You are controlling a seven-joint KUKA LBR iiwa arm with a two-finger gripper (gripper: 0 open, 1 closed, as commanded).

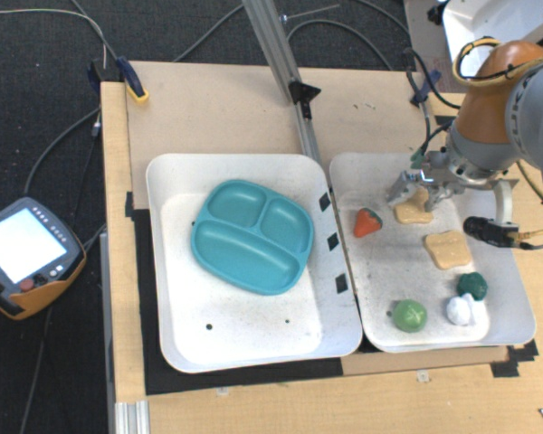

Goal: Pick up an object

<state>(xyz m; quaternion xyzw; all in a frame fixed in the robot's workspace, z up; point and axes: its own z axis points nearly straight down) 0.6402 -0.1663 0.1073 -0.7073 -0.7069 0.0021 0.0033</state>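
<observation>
Starting at the left, the left bin (167, 333) on the desk (208, 107) carries a smooth teal plastic plate (252, 235), rounded at the corners and moulded into three compartments, with nothing in them. Across the divide, the right bin (516, 319) has a speckled, scuffed floor, and on it lie a small red strawberry-shaped toy (368, 222), a glossy green ball (409, 315), a tan, bread-like chunk (414, 212), a flatter tan slab (448, 250), and a dark green piece (472, 285) beside a white lump (460, 311). My end effector (423, 184) hangs low over the far part of this bin, right at the tan chunk, which I judge to be my target. From this slant I cannot tell how my grasping parts are set, or whether they are around the chunk or merely touching its top. I judge this to be the grasp step; the next move calls for a firm close on that soft-looking, irregular piece, then a straight lift.
</observation>
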